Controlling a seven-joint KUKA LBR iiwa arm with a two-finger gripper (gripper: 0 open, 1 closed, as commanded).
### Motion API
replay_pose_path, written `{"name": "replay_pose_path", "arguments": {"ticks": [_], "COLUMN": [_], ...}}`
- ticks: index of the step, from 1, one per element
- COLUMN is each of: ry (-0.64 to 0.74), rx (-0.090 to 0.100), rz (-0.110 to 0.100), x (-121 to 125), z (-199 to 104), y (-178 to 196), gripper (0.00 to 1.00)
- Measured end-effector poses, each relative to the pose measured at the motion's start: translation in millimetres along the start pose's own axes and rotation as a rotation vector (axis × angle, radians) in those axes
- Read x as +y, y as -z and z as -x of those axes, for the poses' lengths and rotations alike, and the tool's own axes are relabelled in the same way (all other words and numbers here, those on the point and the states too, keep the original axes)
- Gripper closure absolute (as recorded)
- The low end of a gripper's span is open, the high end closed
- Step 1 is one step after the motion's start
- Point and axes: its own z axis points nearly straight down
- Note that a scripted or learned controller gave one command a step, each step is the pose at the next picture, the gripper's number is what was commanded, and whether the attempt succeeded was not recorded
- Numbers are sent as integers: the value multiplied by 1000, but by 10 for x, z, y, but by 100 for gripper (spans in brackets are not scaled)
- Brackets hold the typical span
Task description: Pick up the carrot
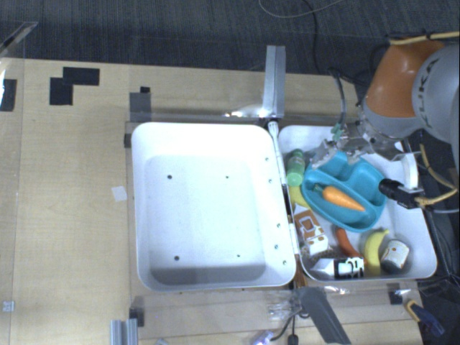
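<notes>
Carrot lies in the right bin, resting on its side inside a blue dish that sits tilted among the other items there, so from this overhead camera view the pick-up looks not yet done: nothing lifts it, and it lies well within the dish's hollow with its thicker end toward the left bin and its tip pointing toward the bench's near right. Around the dish sit a green bottle at the bin's left wall, a brown-and-white carton below it, a red-orange piece beside that, a small black-and-white bottle at the near edge, and a yellow object next to a grey-white one. The left bin holds nothing that matters to the task. What remains, I judge, is the whole grasp: descend over the carrot, close on it, and raise it clear. The arm reaches in from the right, its orange band above the grey wrist, bent down so that the gripper hangs over the far rim of the right bin, just beyond the blue dish and apart from the carrot. The metalwork at its tip is small and cluttered here, so I cannot tell how its jaws stand; nothing is visibly held in it.
</notes>
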Motion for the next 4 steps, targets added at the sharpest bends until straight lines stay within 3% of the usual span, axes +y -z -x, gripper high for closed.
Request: {"name": "replay_pose_path", "arguments": {"ticks": [1,2,3,4], "ry": [126,13,193,302], "rx": [-3,-1,0,-6], "rz": [5,4,1,17], "x": [234,343,88,-212], "z": [358,185,86,546], "y": [69,-24,-245,-619], "gripper": [0,0,0,0]}}
